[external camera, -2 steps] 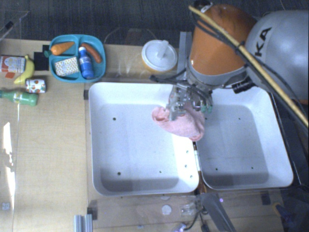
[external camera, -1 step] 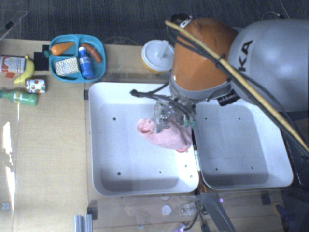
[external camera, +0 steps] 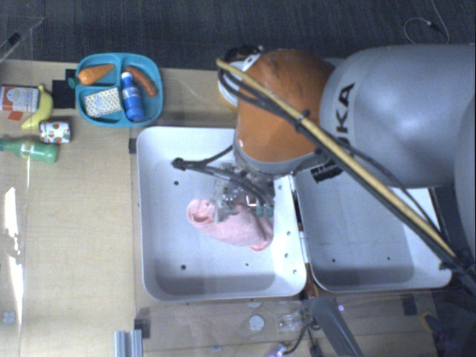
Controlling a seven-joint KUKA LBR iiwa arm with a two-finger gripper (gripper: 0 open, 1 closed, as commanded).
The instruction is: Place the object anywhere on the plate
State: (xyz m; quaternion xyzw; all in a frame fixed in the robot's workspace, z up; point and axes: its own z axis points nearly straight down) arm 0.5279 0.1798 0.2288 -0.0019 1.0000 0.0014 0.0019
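Note:
A flat pink plate (external camera: 239,231) lies in the left white bin (external camera: 167,266), right of its middle. My gripper (external camera: 236,199) hangs directly over the plate's upper edge and hides part of it. A rounder pink lump (external camera: 199,212) sits at the plate's left end; I cannot tell whether it is a separate object. A small greenish bit (external camera: 265,212) shows beside the gripper at the plate's right side. The arm's orange band (external camera: 279,110) and grey body cover the bin's upper right corner.
The right white bin (external camera: 364,262) lies under the arm. A blue divided tray (external camera: 119,89) with toy food stands beyond the left bin. A banana (external camera: 41,108), a small can (external camera: 54,132) and a green bottle (external camera: 30,150) lie on the bench at far left.

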